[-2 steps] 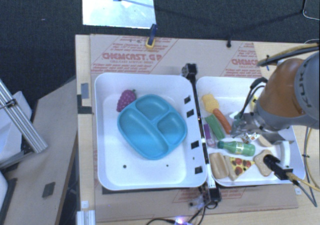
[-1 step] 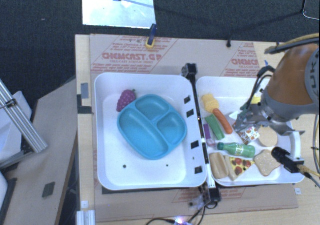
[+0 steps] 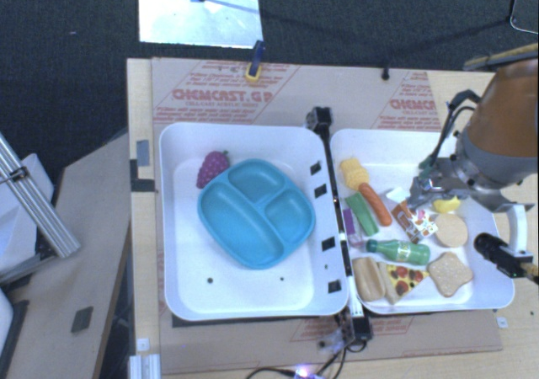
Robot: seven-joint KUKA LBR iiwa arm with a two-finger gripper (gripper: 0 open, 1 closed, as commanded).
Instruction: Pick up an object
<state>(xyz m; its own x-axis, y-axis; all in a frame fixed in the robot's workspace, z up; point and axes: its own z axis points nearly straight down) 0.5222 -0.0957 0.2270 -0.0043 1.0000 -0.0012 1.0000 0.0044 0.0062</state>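
Robotics lab – KUKA arm over 2 white bins w/ toy food, bench on dark carpet.

A single fixed camera hangs above the bench and looks down at a slant, far enough back to take in both white bins whole. The left bin sits near frame centre, the right bin toward 3 o'clock. Dark floor fills the band toward 12 o'clock, so the lens tilts that way. The arm enters from 3 o'clock.
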